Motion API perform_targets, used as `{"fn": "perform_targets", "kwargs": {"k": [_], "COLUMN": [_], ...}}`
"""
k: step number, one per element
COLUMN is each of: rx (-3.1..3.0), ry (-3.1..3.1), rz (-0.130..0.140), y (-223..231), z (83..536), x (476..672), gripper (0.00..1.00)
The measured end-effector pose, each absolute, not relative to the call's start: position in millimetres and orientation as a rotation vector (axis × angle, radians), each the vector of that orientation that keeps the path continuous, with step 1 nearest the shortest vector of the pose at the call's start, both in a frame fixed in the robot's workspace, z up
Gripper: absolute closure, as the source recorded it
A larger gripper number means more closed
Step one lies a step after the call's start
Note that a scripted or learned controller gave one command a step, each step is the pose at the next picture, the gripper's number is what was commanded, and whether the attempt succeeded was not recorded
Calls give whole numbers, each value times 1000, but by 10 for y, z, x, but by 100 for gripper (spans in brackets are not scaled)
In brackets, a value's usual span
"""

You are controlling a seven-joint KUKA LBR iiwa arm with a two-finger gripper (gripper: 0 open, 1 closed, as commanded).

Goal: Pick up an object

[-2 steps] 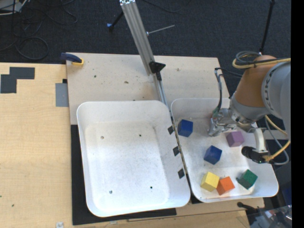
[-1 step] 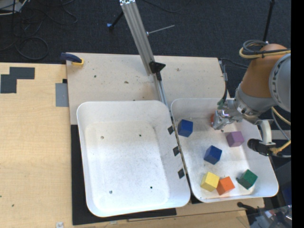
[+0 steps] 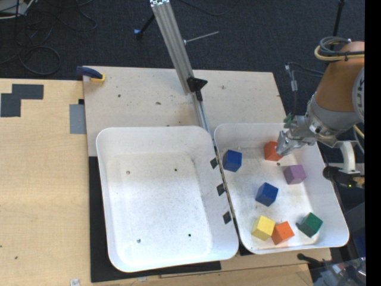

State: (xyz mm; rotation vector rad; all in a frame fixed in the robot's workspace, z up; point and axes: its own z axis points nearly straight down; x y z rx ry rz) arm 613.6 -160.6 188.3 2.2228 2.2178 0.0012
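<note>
- Camera view, L to R: pale wood tabletop on the left w/ dark grey patches; a speckled board behind the bins carries a blue-and-yellow clamp at its back-left corner.
- Left bin: shallow, white, rounded corners, floor dotted w/ small dark specks.
- Slanted aluminium bar rises from between the bins toward the top of the view, checker tag at its tip, black bracket lower down.
- Right bin: white, same shape, touching the left bin along the shared edge, black clips on that edge.
- Contents of right bin, L to R: blue cube near the left wall, upper part; second blue cube mid-bin; yellow cube at the front, touching an orange cube just beside it; red-orange block near the back; purple cube right of centre; green cube front-right corner.
- Task thing nearest the tool: red-orange block, small, matte, partly covered by the gripper on its right side.
- Arm: comes in from the right, orange band above grey wrist, angled down and left over the bin's back-right part.
- Gripper: low, tip at the red-orange block's right edge. Fingers too small and blurred; cannot tell how far apart they are or whether they have hold of the block.
</note>
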Motion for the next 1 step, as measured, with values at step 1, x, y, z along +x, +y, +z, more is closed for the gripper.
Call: {"fn": "perform_targets", "kwargs": {"k": [1], "rx": [2222], "ry": [2220], "rz": [1], "y": [-1621], "z": [2191], "x": [6138], "gripper": [100]}}
